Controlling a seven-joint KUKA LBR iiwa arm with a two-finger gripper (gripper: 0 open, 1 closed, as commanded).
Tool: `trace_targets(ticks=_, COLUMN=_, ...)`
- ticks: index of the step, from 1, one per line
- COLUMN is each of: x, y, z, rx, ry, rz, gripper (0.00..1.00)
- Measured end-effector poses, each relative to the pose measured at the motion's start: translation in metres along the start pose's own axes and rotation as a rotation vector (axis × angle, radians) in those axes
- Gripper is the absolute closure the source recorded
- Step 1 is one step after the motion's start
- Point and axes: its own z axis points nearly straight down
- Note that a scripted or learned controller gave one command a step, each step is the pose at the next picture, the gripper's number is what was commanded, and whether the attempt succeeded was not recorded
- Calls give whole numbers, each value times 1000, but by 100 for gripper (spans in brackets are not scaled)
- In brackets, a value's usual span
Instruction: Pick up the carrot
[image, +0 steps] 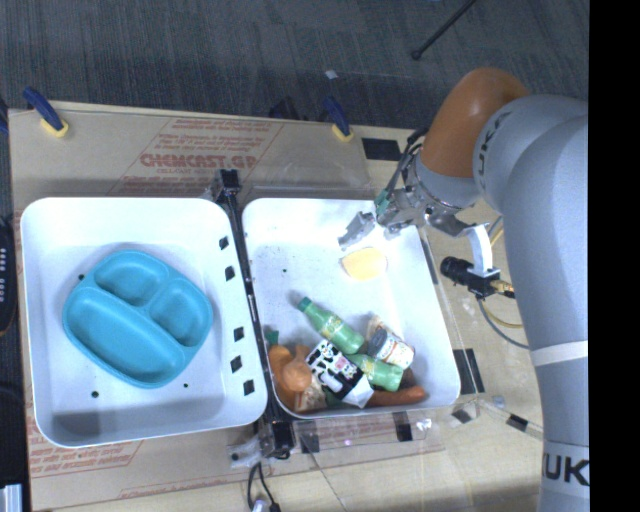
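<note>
The carrot (402, 396) is a long orange piece lying flat along the front wall of the right bin (300, 232), partly under a green bottle (383, 375). My gripper (368, 226) hangs over the back of that bin, just above and behind a pale yellow round item (363, 263). It is open with nothing between its fingers. The carrot lies well toward the front of the bin from the gripper, in a heap of other items.
The heap at the front of the right bin also holds a second green bottle (328, 324), a small can (392, 351), a black-and-white carton (334, 368) and a round orange-brown item (291, 376). The left bin (60, 225) holds a blue divided tray (137, 317).
</note>
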Motion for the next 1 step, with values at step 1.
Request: trace_targets(ticks=1, x=1, y=-21, z=53, rx=2, ry=7, rz=-96, gripper=0)
